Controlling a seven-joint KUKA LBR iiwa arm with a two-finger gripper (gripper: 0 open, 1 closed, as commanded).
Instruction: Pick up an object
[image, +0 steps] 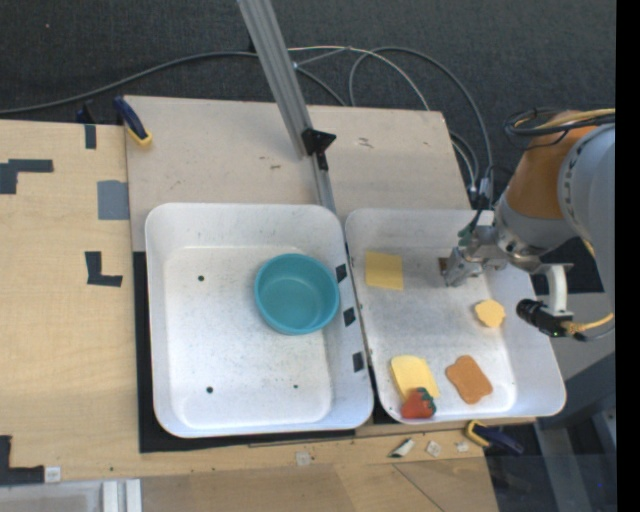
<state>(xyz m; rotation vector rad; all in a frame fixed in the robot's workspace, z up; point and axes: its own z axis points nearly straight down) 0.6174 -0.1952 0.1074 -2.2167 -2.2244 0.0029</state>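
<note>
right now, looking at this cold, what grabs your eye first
The teal bowl stands out, sitting right of centre in the left bin. Next, the grey arm's gripper hangs over the upper part of the right bin, among yellow and orange pieces, with a red strawberry-like toy at the near edge.

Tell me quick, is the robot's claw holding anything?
Gripper: low over the right bin, nothing seen in it; open or closed cannot be told.

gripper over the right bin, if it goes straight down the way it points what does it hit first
Most likely bare floor of the right bin. The gripper hangs between the yellow square and the small yellow piece, over neither, though depth is hard to judge.
</note>
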